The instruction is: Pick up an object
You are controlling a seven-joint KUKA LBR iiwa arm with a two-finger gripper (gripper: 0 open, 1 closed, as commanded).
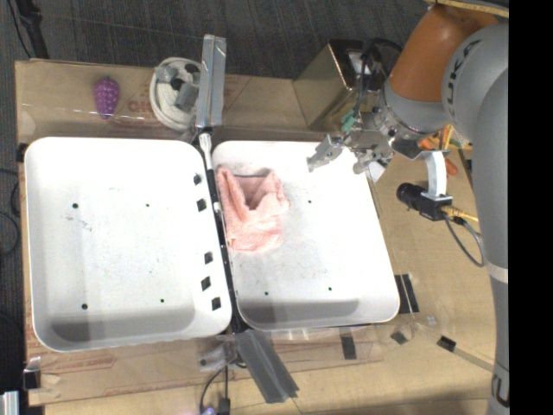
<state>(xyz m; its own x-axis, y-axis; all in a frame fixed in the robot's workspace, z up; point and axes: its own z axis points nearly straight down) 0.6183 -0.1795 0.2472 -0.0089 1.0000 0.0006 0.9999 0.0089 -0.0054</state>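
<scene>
A crumpled pink cloth [251, 208] lies in the right bin [346, 266], against its left wall. My gripper [346, 156] hovers over the bin's far right part, to the right of the cloth and apart from it. Its two fingers stand spread, one at the left [322, 156] and one at the right [371, 166], with nothing between them.
The left bin [112, 240] sits beside the right one, a divider with black clips between them. On the bench behind it lie a purple grape-like object [106, 95] and a white round part [175, 92]. A brown box [328, 85] stands behind the right bin.
</scene>
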